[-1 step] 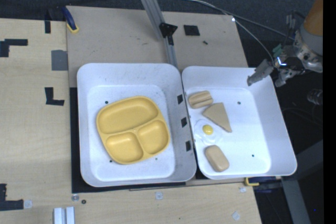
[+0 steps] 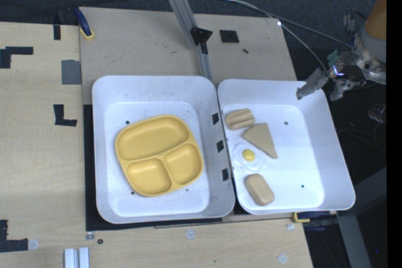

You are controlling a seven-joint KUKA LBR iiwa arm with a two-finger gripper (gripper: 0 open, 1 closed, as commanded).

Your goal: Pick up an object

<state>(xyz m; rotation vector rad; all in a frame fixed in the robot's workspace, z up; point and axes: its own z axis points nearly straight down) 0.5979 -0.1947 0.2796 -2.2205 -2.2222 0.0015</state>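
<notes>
Hovering at the right bin's (image 2: 326,135) top-right corner, robot fingers (image 2: 320,86) look spread, poss. empty, though view is poor. Nearest pick: bread roll (image 2: 239,118), down-left inside bin w/ wedge (image 2: 262,139), egg (image 2: 247,157), long axis roughly left-right.

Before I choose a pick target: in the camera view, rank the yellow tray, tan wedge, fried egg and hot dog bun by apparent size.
1. Yellow tray, far the largest.
2. Tan wedge.
3. Fried egg and hot dog bun: too alike to rank.
</notes>
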